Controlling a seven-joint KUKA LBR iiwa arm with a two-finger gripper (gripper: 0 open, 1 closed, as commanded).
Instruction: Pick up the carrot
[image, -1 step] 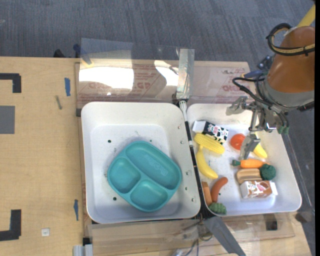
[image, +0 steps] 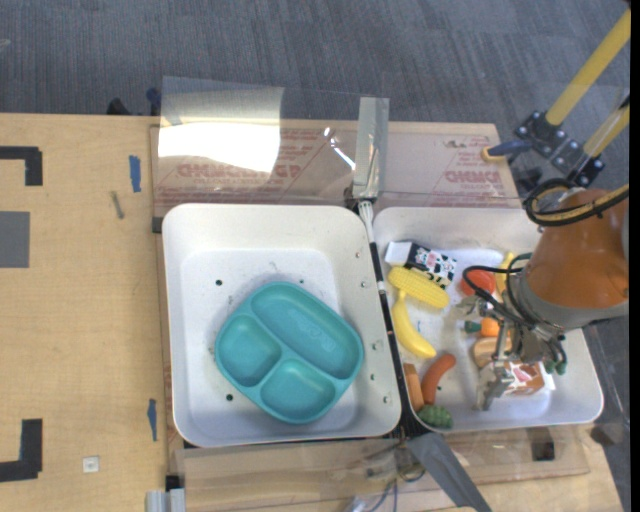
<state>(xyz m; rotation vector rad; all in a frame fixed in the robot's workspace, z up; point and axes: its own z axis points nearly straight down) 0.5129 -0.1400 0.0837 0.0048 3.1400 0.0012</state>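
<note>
From the camera view, two white bins sit side by side on the bench. The left bin (image: 190, 250) holds a teal plate (image: 288, 349) with three parts. The right bin (image: 585, 400) holds toy food.

The carrot (image: 412, 384) lies by the right bin's left wall, at about 7 o'clock in that bin. It is orange and points up and down. A green piece (image: 434, 416) lies just below it. A red-brown sausage (image: 437, 375) lies just to its right, tilted. Above them lie a banana (image: 412, 329) and a corn cob (image: 418, 287). A black-and-white milk box (image: 430, 262) sits at about 11 o'clock.

The arm (image: 570, 265) comes in from 3 o'clock. The gripper (image: 497, 380) hangs over the middle of the right bin, well right of the carrot. The claw looks a little spread, with nothing seen between its tips. A small box (image: 525, 380) lies just beside it.
</note>
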